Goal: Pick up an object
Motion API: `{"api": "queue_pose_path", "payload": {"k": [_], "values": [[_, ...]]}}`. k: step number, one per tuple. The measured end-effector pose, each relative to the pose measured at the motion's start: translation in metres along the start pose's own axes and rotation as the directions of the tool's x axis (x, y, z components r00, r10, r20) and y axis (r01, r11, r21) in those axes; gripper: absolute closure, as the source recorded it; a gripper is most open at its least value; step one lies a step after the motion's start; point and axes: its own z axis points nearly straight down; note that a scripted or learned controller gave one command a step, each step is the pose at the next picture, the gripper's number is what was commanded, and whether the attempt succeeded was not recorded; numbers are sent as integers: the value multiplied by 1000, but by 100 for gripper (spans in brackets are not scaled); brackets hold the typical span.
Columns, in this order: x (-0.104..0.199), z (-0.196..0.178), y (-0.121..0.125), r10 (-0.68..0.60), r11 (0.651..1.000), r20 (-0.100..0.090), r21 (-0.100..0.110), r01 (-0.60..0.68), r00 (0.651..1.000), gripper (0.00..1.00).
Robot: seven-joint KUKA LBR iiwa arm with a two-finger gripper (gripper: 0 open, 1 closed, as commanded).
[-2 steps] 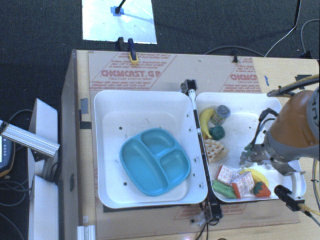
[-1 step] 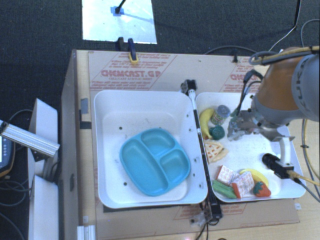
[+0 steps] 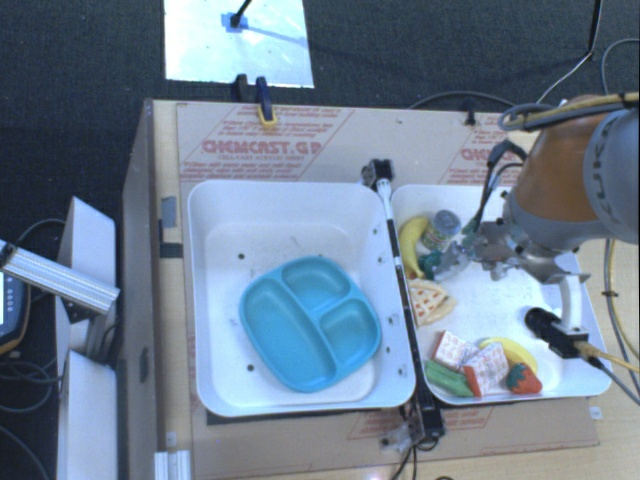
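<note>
The toy strawberry lies at the right bin's five o'clock corner. The gripper hovers at ten o'clock beside a banana and can; whether its fingers are spread or pressed together, I cannot tell.

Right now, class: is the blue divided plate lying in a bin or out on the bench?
In. The blue divided plate lies flat inside the left bin, white walls all round it.

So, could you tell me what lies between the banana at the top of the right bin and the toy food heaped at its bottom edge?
In the camera view, a waffle piece lies between the banana and the toy food pile, by the bin's left wall.
</note>
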Motion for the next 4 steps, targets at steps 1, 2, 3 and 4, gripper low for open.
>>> {"api": "queue_pose_path", "payload": {"k": [1,2,3,4], "values": [[61,0,78,-2,1000,0,0,2,1000,0],[27,0,121,0,1000,1,0,0,1000,0],[42,0,129,-2,1000,1,-1,2,1000,0],[-14,51,102,1,1000,1,2,-1,1000,0]]}}
